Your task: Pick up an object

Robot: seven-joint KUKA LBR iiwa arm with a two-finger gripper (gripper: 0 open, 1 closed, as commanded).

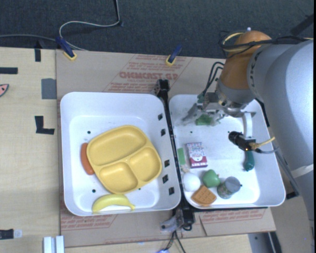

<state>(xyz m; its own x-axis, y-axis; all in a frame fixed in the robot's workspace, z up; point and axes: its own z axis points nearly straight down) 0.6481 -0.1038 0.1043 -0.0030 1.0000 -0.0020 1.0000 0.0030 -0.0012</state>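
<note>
While two white bins are seen side by side, the gripper (204,115) is held low in the right bin (263,191) over one green object (204,120); its grasp cannot be told.

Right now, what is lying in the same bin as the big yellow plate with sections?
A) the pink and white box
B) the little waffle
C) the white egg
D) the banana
D: the banana lies in the left bin just below the yellow divided plate, while the egg, the waffle and the pink and white box all sit in the right bin.
</note>
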